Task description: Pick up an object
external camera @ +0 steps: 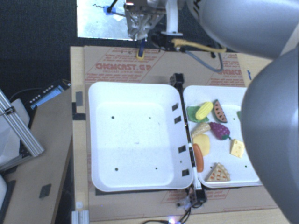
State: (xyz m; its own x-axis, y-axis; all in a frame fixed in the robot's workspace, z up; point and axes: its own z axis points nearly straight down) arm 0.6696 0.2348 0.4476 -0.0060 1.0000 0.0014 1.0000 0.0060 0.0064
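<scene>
The right bin (252, 178) holds several toy foods: a corn cob (204, 110) on a green leaf, a watermelon slice (220, 112), a purple eggplant (219, 130), a cheese wedge (237, 148), a yellow lump (202, 143), an orange carrot (198, 157) and a pizza slice (217, 173). My gripper (139, 31) hangs high at the top of the view, beyond the far edge of the left bin (135, 139), well away from the foods. The grey arm covers the upper right and part of the right bin.
A black hinge strip with clips (184, 129) runs between the two bins. A small yellow and blue piece (140, 53) sits on the cardboard under the gripper. A metal rail (21, 129) lies off the bench at left.
</scene>
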